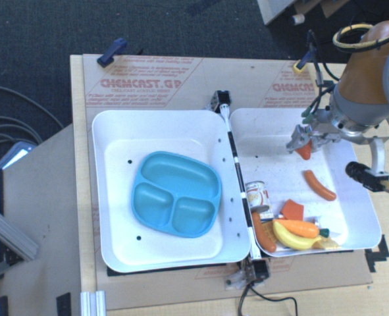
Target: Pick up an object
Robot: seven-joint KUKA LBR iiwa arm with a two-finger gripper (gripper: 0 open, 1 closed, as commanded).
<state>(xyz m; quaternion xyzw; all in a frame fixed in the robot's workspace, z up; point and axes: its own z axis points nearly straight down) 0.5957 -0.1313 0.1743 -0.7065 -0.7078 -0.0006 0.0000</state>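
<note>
Gripper (304, 145) low in right bin (352, 239), far end, fingers closed around a small red-orange piece (304, 153) under them. Looks like light, stiff plastic toy food; smooth, likely slippery, best pinched across its middle

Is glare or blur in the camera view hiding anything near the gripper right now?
Camera view: lighting even, no strong glare on the right bin; gripper is slightly soft, casting a faint shadow; a small orange-red object sits at its tip, too blurred to identify; hot dog is clear.
</note>
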